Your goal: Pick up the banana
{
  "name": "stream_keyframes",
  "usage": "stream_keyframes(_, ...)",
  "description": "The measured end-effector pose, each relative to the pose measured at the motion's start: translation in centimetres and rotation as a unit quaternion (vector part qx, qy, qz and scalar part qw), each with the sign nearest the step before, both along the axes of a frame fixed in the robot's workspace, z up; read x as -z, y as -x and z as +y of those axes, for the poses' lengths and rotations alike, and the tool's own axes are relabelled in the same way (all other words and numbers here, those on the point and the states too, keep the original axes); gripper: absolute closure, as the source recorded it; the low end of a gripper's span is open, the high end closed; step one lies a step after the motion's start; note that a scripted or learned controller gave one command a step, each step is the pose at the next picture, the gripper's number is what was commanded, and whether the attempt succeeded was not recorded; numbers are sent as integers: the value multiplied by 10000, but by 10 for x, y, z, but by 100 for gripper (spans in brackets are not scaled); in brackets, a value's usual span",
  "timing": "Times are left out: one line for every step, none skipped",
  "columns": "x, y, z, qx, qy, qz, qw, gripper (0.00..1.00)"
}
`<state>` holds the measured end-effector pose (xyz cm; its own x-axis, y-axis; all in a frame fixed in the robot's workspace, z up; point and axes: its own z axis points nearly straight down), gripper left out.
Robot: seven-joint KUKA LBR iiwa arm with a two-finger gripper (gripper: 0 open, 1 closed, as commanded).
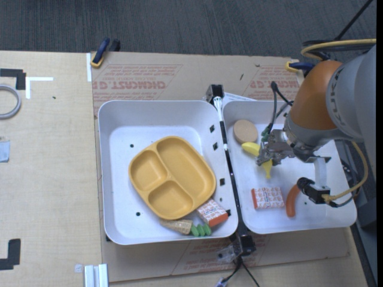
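The banana (251, 149) is yellow and lies in the right bin (311, 220) near its left wall, running from upper left to a tip at the lower right. My gripper (268, 156) hangs down from the grey and orange arm directly over the banana's middle and hides that part. Yellow shows on both sides of the gripper. Whether the banana is lifted off the bin floor cannot be made out.
The right bin also holds a round tan biscuit (244, 130), a red and white packet (267, 198) and an orange-red sausage (291, 201). In the left bin (114, 160) sit a yellow divided plate (172, 177) and small food items (203, 220) at the front.
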<state>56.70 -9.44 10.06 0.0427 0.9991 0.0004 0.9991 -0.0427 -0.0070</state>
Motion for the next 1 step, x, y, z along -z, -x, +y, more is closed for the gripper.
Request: stream_keyframes(-92,-64,12,-1172,4,-35,9931,100)
